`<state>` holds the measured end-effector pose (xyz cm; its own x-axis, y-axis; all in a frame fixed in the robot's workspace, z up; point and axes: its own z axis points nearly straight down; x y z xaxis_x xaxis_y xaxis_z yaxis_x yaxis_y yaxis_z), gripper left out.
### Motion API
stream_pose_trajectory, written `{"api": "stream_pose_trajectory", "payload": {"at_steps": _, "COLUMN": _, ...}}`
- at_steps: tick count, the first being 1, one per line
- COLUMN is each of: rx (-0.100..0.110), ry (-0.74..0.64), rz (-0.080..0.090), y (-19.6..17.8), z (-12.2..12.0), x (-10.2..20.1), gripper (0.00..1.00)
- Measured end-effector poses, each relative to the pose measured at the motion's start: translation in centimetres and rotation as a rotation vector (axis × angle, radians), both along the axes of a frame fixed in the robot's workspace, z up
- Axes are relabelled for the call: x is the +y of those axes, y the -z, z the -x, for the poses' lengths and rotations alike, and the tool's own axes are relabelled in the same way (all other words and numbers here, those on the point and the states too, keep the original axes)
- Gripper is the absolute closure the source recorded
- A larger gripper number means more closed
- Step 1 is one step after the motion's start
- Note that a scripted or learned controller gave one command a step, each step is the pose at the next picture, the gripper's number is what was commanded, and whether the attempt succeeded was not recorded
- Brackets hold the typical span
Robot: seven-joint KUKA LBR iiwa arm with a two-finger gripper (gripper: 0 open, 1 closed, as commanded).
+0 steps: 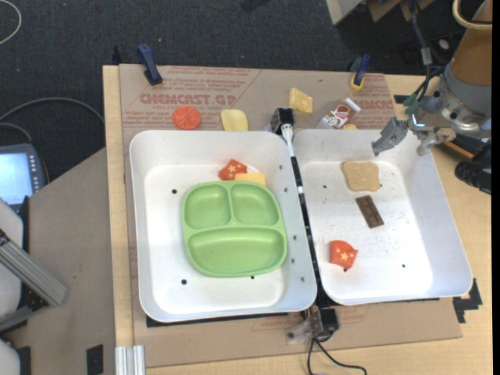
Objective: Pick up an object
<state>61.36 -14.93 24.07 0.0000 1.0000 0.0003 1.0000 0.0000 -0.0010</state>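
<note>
My gripper (406, 137) hangs over the far right corner of the right bin (437, 233), its two grey fingers spread open with nothing between them. A tan slice of bread (361, 176) lies just left and toward the front of it. A brown chocolate bar (369, 211) lies in the bin's middle, and a red strawberry-like piece (342, 253) sits near its front left. The left bin (152, 225) holds a green divided plate (233, 228), with a red piece (232, 170) and a yellow piece (251, 179) at the plate's far edge.
Beyond the bins, on the cardboard, lie a red disc (186, 117), a pale yellow piece (233, 120), a yellow wedge (300, 100), a small carton (338, 115) and a black-and-white item (282, 119). Blue clamps (148, 63) hold the board's far edge.
</note>
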Motion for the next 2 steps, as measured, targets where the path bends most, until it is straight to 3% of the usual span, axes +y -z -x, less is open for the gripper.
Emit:
{"api": "stream_pose_trajectory", "payload": {"at_steps": 1, "rx": 0.006, "ry": 0.002, "rz": -0.001, "y": 16.5, "z": 0.6, "x": -2.0, "gripper": 0.0}}
{"api": "stream_pose_trajectory", "payload": {"at_steps": 2, "rx": 0.005, "ry": 0.0, "rz": -0.003, "y": 15.6, "z": 4.5, "x": 1.3, "gripper": 0.0}}
